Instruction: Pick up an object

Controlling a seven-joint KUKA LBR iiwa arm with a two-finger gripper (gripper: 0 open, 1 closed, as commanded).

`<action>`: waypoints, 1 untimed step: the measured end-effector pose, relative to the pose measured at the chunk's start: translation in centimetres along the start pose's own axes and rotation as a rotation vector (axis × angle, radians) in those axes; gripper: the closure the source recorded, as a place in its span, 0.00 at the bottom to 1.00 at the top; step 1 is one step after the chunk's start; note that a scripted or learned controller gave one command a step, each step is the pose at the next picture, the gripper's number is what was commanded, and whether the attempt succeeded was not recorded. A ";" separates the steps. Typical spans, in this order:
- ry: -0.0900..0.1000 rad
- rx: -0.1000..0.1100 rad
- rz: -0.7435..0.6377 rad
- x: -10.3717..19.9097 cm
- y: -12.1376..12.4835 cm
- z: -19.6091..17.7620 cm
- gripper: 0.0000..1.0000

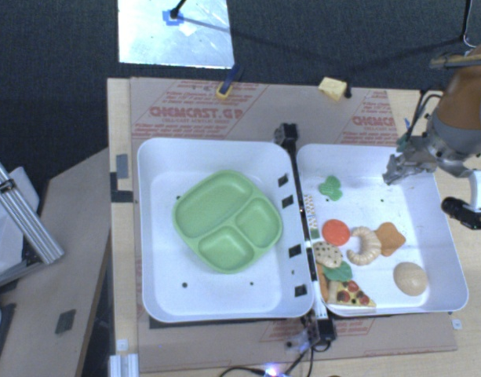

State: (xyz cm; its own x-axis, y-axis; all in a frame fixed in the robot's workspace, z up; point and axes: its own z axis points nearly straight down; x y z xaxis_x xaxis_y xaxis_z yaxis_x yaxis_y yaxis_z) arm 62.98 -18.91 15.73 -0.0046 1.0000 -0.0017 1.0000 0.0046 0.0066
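Desk: pale wooden desk (83,203) topped with a brown printed cardboard sheet (193,108), which carries two shallow white plastic bins side by side.
Room: dark carpet beyond the desk's far edge, with a shiny square metal plate (176,22) lying on it; a silver metal rail (20,210) leans in at the left.
Left bin: white bin (158,289) holding a light green three-compartment plastic plate (227,221) near its centre.
Right bin: white bin (440,250) with toy food gathered toward its near left corner: a small green leafy piece (330,187) nearer the far edge, a round red-orange slice (336,232), a cream curled shrimp-shaped piece (366,245) touching an orange-brown chunk (390,238), a beige egg-shaped piece (410,278) nearer the right wall, a speckled tan cookie (328,254) and a pizza slice (348,293) at the near edge.
Hard to make out: the arm is cut off by the right edge; small pieces under the cookie overlap and blur.
End effector: grey end effector (397,170) over the right bin's far right corner, above bare white floor, well apart from the toy food; I cannot tell its opening, and nothing is seen in it.
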 end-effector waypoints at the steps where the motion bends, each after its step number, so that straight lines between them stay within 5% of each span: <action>1: 0.000 -0.001 -0.001 0.3 0.9 -4.7 1.00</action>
State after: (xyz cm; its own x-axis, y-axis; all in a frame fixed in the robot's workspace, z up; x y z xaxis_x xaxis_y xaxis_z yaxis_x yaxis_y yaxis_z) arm 63.85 -18.60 20.48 -0.0059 1.0000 -0.0019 1.0000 0.0059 0.0079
